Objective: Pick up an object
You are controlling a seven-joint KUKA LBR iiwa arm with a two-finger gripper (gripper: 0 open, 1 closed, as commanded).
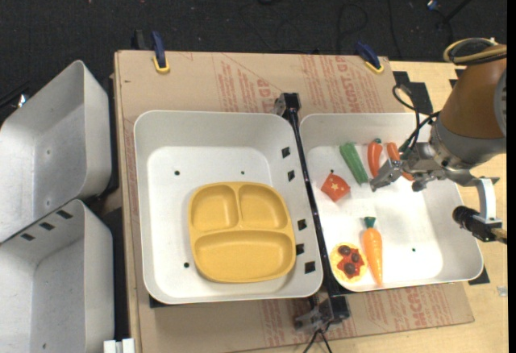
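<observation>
Tool (401,170) low in right bin, jaw state unclear; red pepper (376,157) just left, long axis roughly top-to-bottom of view.

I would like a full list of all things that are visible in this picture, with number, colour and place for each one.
bins: 2, white, side by side on the bench
divided plate: 1, yellow, in the left bin
green piece: 1, green, long, upper part of the right bin
red-orange piece: 1, right beside the green piece
red block: 1, red, right bin, near the divider
carrot: 1, orange with green top, lower part of the right bin
small plate: 1, pale yellow with dark red items on it, lower left corner of the right bin
clamps: 2, blue and yellow, at the board's far edge
arm: 1, grey with orange band, from the right
gripper: 1, over the right bin, near the red-orange piece
</observation>
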